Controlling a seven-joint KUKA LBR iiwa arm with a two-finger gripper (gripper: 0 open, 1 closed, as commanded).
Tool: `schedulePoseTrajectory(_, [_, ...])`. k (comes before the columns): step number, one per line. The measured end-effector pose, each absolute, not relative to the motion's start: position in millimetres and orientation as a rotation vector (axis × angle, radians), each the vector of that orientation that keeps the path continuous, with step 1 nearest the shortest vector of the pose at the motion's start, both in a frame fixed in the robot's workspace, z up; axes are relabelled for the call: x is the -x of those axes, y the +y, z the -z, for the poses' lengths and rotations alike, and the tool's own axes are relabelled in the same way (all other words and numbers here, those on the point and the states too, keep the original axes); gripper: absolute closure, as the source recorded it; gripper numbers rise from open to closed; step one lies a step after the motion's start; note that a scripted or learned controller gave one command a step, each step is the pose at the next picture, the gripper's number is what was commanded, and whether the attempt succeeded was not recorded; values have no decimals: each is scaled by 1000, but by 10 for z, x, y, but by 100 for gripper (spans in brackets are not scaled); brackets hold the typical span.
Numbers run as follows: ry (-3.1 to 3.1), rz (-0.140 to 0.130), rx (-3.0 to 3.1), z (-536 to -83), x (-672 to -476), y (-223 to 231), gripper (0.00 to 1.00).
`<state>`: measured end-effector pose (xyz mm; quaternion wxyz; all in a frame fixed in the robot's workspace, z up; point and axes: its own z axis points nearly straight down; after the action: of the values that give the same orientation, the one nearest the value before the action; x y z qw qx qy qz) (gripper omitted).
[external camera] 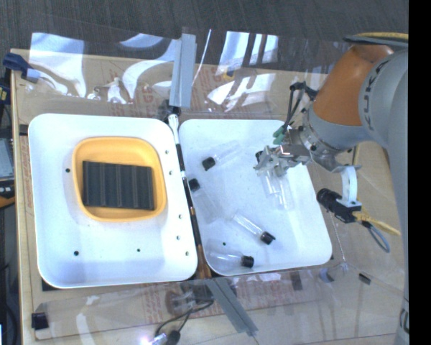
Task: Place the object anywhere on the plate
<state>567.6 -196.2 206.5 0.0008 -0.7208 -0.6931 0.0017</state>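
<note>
Arm over the right bin, vials loose below

The grey and orange arm (359,99) reaches over the right bin (312,246). The yellow plate (118,153) lies in the left bin (50,257). Clear vials (253,228) lie scattered in the right bin. The hand (273,165) hovers over 1; its grip I cannot tell.

Glossy white plastic bins (50,257), clear glassy vials (253,228) with black caps, matt yellow plate (118,153)

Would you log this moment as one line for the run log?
gripper: over right bin, above clear vial | plate: left bin, holds dark grille | placed: not yet
</note>
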Motion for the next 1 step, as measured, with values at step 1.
schedulePoseTrajectory(1, [-2450, -3, 1956, -1714, -5112, -1555, 100])
